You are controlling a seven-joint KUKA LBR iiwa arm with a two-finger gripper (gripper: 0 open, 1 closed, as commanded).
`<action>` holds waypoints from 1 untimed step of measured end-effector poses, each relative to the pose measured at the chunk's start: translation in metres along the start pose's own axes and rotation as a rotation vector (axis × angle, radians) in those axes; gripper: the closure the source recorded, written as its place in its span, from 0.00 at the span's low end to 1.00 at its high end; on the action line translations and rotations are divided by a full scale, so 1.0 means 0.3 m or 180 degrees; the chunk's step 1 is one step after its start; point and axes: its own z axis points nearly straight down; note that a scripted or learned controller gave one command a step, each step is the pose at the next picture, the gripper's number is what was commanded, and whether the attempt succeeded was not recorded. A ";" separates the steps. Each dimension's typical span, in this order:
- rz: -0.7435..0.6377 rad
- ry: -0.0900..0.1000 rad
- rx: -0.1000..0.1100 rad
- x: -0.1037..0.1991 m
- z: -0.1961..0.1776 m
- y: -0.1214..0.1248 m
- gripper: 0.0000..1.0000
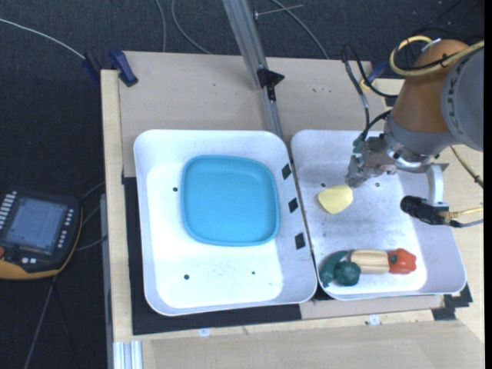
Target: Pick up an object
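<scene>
Yellow-ish, rounded and kinda lemon- or potato-shaped, the yellow piece (336, 200) is what I'd go for. It sits on the floor of the right bin (377, 233), closer to that bin's left wall than its right one and roughly halfway between the far rim and the near rim. There's bare floor around most of it.

My guess is toy food: light, hollow plastic or foam with a smooth skin. So not fragile, but slippery, and those curved sides could squirt out of a pinch. I'd take it across the short width at the fattest part, coming down centred over it rather than on the narrower end.

The tool (360, 174) hangs at the piece's far-right edge, touching or just shy of it, honestly can't say which from this angle. Also can't tell if it's released or clenched. The piece rests on the bin floor, so I wouldn't call it picked up yet. The tool looks off-centre to me, so I'd expect it needs a nudge toward the bin's left wall first. The arm (423, 98) comes in over the bin's far-right corner.

Further out, along the near rim of the same bin, there's a row: green piece (340, 271), tan stick (369, 261), red piece (402, 261), seemingly touching each other and well apart from the yellow one. The left bin (161, 206) has a blue plate (231, 200) lying flat in its middle. Both bins sit side by side on the wooden bench (192, 91).
</scene>
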 end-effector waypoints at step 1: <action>0.0002 -0.0004 -0.0011 -0.021 -0.177 -0.023 1.00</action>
